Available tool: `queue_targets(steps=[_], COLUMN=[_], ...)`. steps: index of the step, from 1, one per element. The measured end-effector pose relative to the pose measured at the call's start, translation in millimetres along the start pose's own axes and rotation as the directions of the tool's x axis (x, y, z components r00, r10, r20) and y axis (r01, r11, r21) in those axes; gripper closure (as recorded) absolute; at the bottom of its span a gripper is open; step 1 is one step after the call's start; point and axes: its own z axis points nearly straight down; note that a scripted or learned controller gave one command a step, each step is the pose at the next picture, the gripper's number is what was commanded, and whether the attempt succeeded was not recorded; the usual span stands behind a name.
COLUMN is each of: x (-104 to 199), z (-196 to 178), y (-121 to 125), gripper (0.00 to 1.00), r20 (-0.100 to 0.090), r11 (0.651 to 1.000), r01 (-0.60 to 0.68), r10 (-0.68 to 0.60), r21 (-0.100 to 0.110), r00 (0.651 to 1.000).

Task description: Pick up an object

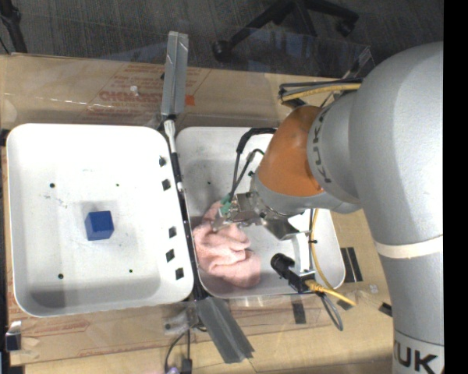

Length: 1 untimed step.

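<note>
Cardboard-covered bench, two white bins: we've got the gripper [222, 216] low in the right bin [210, 150], right at the top edge of the pink cloth [226, 255]. Can't tell its grasp state, so we'd bunch fabric before lifting; blue cube [99, 224] sits in the left bin [31, 154]
</note>
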Motion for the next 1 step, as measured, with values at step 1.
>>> queue_targets(steps=[1], x=[30.0], z=[-109.5], y=[29.1], gripper=[1.0], r20=[0.001], r11=[0.99], r01=[0.144], r10=[-0.144], r21=[-0.002], r00=[0.99])
